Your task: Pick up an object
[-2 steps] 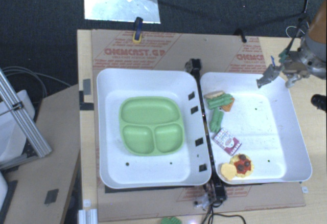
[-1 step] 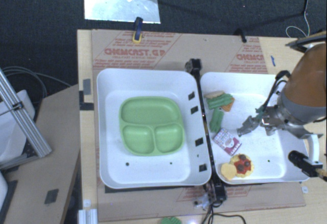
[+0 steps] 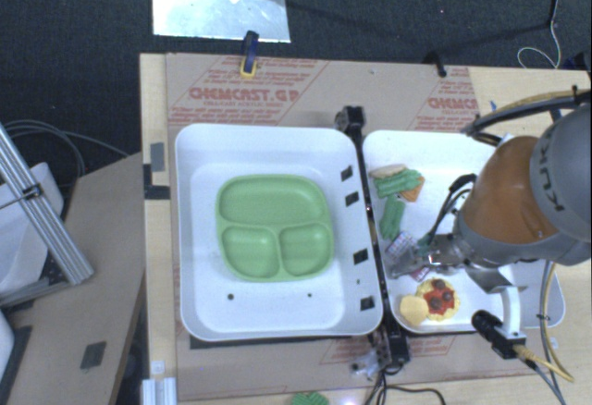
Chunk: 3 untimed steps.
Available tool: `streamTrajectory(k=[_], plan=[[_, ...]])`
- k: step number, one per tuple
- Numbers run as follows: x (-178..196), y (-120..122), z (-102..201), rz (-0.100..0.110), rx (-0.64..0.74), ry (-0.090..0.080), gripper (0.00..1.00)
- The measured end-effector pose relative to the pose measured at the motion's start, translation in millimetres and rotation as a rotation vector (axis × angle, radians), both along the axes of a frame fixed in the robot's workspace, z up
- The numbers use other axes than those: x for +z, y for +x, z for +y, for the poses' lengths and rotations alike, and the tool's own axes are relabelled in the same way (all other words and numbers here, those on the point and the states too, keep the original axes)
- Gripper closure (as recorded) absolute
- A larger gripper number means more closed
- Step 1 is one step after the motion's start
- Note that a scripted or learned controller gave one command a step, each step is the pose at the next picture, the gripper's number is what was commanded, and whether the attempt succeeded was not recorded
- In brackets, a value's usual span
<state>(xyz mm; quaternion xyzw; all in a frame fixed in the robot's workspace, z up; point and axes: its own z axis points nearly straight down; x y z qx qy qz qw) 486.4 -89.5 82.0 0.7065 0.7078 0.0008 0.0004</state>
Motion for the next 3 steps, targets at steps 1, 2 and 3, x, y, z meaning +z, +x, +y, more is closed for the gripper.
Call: streamTrajectory(k=[1, 2, 3], plan=[[2.7, 0.0, -42.5, 0.0, -0.004, -0.003, 0.0], [2.5, 7.9, -13.2, 0.0, 0.004, 0.001, 0.0], [3.2, 19.4, -91.6, -0.002, -0.006, -0.006, 0.0]])
